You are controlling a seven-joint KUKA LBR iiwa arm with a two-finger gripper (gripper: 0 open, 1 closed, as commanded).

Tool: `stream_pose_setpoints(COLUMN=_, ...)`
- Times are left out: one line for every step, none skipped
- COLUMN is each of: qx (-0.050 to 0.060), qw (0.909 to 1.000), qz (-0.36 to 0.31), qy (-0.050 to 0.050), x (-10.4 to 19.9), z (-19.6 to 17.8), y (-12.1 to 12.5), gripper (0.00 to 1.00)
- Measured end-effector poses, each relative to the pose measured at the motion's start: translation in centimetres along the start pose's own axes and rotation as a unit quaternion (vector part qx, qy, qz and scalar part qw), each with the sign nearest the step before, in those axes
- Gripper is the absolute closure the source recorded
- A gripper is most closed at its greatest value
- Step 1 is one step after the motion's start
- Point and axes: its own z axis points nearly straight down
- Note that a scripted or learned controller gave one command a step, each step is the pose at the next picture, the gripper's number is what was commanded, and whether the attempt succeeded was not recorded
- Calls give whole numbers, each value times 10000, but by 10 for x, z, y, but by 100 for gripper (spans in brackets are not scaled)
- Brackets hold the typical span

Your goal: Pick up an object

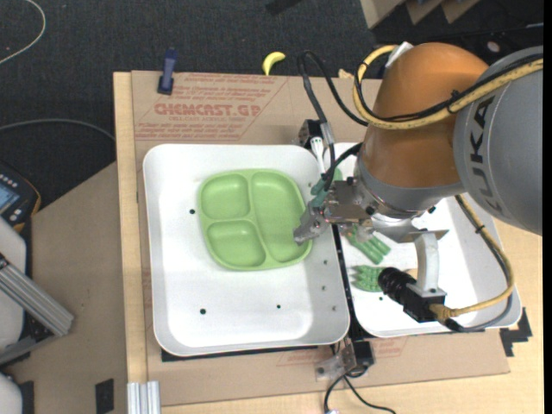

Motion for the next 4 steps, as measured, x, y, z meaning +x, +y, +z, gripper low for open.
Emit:
stream_pose_setpoints(qx=-104, qw=9999, qz=-11, qy=21, x=91, z=-90, y=2, gripper=0)
stream_pose_setpoints(qx=24, qw=9999, qz=101, qy=-35, x=-1, z=46, y=0, gripper=0)
stream_pose_setpoints(qx=-15, qw=10000, qz=33, qy=-6, x=35, z=69, y=1, gripper=0)
stream_pose_setpoints(qx=-47, qw=10000, qz=18, qy=-3, x=104, z=197, y=3, gripper=0)
